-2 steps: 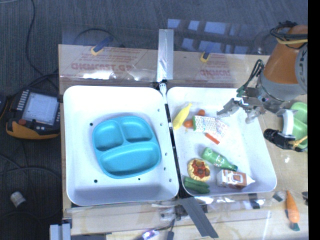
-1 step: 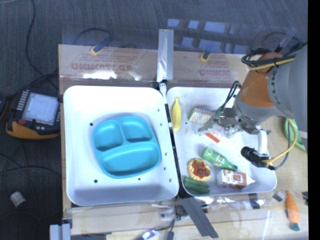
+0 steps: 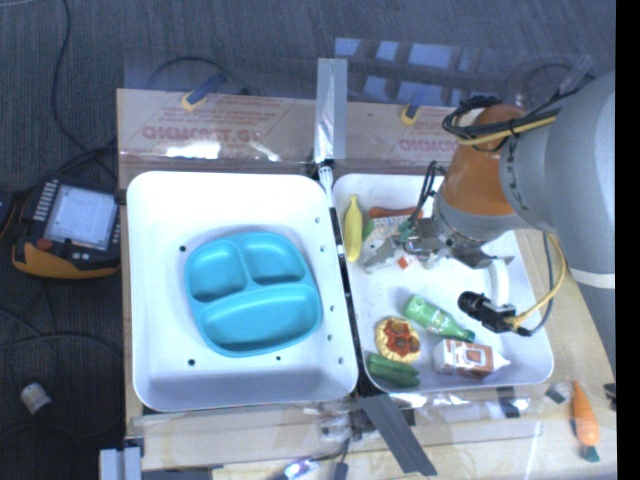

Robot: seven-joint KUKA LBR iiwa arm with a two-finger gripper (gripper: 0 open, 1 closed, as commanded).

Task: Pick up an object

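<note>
The gripper [image 3: 412, 240] hangs low in the right bin [image 3: 535, 368] beside a smooth yellow banana [image 3: 352, 226] — whether it is open or closed I cannot tell. Nearby lie a green bottle [image 3: 436, 317], a round pizza slice toy [image 3: 398, 338] and a small carton [image 3: 466, 358]. The left bin [image 3: 150, 348] holds a glossy blue compartment tray [image 3: 255, 290].

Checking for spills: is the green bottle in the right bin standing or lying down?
Lying down. The green plastic bottle rests on its side on the floor of the right white bin, its length running diagonally.
</note>
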